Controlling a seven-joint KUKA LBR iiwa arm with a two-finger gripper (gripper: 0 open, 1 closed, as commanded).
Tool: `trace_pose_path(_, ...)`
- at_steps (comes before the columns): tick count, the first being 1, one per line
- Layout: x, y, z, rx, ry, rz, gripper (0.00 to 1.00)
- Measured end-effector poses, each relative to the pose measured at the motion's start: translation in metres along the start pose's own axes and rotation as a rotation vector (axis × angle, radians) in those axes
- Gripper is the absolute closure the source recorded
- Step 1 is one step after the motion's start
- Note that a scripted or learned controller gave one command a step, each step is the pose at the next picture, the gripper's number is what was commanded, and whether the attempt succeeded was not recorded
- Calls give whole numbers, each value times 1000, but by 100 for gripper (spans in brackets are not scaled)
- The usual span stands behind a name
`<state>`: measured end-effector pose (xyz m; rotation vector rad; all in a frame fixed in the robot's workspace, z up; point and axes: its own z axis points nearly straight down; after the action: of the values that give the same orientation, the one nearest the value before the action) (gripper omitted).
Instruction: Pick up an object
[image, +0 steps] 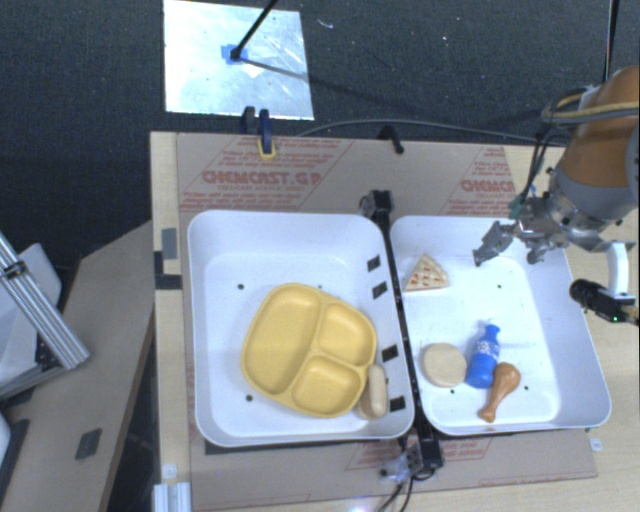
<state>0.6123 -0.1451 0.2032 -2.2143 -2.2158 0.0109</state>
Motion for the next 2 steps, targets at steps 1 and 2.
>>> trace_pose_path(1, 0, 3, -8, -13, -2, -2, 0)
trace_pose_path(2, 7, 3, 53, -8, -1, -3, 0)
